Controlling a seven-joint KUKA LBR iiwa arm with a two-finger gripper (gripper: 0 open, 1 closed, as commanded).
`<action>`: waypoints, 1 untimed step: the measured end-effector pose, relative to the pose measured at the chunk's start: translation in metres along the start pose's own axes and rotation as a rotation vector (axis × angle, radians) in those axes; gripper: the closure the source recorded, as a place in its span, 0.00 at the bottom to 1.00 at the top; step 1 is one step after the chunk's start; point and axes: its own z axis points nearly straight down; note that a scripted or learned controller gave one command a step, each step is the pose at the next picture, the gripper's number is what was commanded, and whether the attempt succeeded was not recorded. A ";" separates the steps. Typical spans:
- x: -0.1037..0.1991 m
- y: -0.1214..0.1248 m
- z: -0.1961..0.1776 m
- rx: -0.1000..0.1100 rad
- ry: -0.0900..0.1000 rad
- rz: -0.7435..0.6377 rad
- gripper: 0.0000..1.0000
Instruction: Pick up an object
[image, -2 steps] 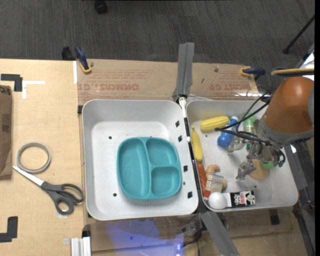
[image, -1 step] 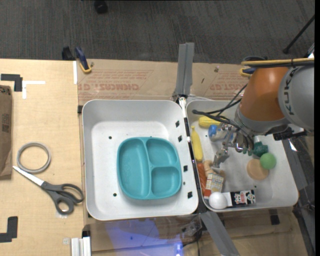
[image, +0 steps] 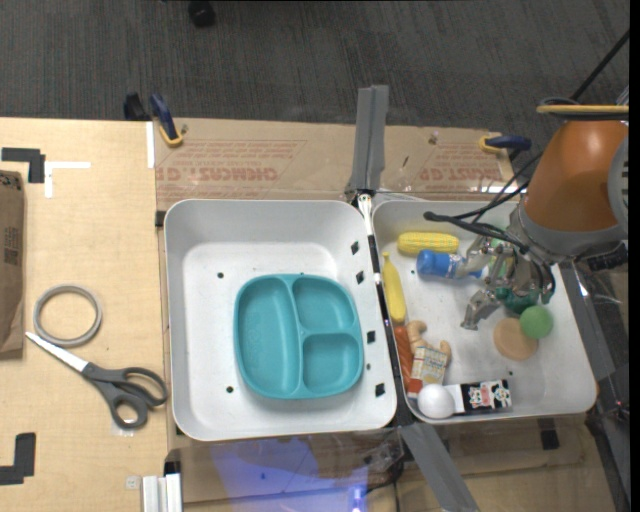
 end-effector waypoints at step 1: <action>-0.034 0.036 0.034 0.000 0.005 0.123 0.00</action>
